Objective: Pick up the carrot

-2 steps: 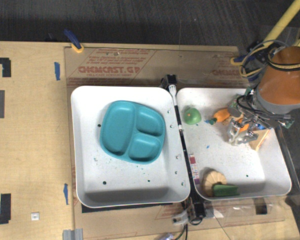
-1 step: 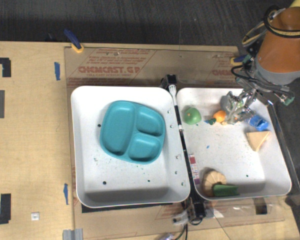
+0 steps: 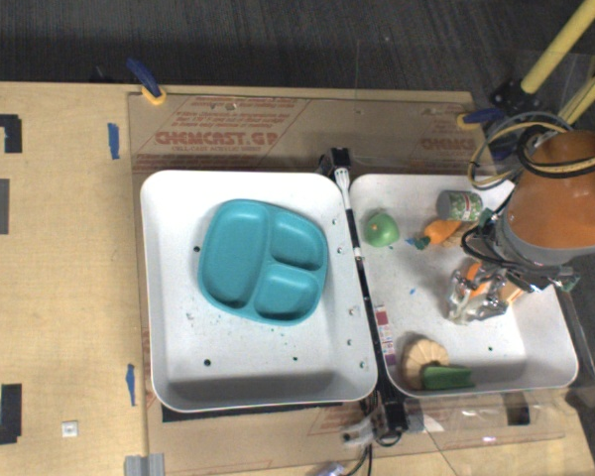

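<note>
**Carrot pick: gripper not on target yet**

We see the small orange carrot (image 3: pixel 440 232) lying in the right white bin (image 3: pixel 545 360), far side, beside the small greenish can (image 3: pixel 460 205) and near the green round fruit (image 3: pixel 381 228). Our metal two-finger gripper (image 3: pixel 476 297) hangs just nearer than it; whether it's spread or closed we can't tell. Risk: the can sits so close that a descent could nudge it or grab it instead, and the carrot may roll

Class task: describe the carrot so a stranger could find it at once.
Look in the right bin, toward its far edge. The carrot lies between a green ball and a can. It alone is orange with a green tip.
</note>
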